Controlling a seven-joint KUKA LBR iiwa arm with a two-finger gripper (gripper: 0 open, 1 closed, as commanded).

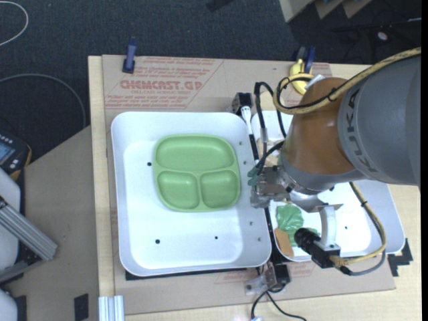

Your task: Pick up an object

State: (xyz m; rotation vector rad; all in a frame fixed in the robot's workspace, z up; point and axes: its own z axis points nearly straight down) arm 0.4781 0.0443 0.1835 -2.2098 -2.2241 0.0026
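Note:
My gripper point(265, 187) hangs under the orange wrist band, over the left edge of the right bin point(381, 214), close to the wall between the two bins. The arm's bulk hides what lies beneath it. Just below the gripper, a crumpled green object point(289, 217) lies in the right bin, and a tan piece point(283, 242) rests beside it near the bin's front corner. A light green divided plate point(197, 171) sits in the upper middle of the left bin point(134, 199), to the left of the gripper.
The grey arm covers most of the right bin. Black and yellow cables loop around the wrist point(294, 89). A cardboard sheet point(160, 82) lies under the bins at the back. A blue clamp point(129, 55) grips the board's far edge.

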